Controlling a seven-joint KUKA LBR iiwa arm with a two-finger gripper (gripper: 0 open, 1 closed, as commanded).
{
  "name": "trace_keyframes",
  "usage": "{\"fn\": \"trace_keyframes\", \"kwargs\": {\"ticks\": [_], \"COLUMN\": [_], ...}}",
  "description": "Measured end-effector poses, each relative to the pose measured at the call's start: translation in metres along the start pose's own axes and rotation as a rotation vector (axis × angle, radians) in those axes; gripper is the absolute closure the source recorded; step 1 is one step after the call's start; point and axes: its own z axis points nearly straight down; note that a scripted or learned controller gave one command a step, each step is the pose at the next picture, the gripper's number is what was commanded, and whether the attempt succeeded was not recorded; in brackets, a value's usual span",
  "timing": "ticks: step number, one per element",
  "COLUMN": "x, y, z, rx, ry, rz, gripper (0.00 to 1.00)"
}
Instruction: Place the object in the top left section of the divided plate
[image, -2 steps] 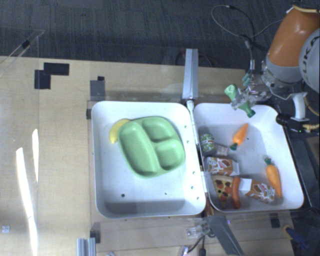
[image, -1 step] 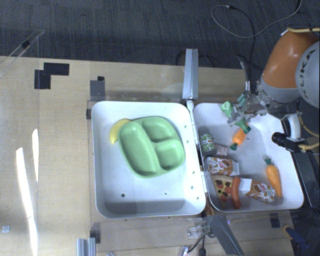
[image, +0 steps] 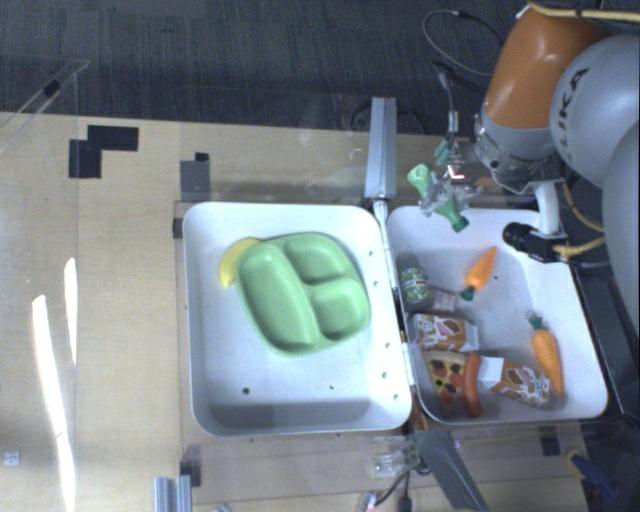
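Note:
A green divided plate lies in the left bin, with one long section on its left and two smaller ones on its right. All three sections look bare. A yellow banana-like piece peeks out from under the plate's upper left rim. My gripper, with green tips, hangs over the far left corner of the right bin, above and apart from the items there. Nothing shows in it. A small orange carrot lies just below and to its right.
The right bin also holds a second carrot, a dark green can by the divider, and three printed snack packets along the near side. A metal rail runs between the bins at the back.

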Motion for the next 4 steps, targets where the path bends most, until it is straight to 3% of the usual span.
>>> {"fn": "trace_keyframes", "kwargs": {"ticks": [1, 2, 3, 4], "x": [0.071, 0.105, 0.120, 0.138], "y": [-0.052, 0.004, -0.025, 0.008], "z": [0.041, -0.002, 0.042, 0.018], "rx": [0.006, 0.002, 0.006, 0.002], "ry": [0.001, 0.000, 0.000, 0.000], "rz": [0.217, 0.139, 0.174, 0.212], "gripper": [1.00, 1.00, 1.00, 1.00]}}
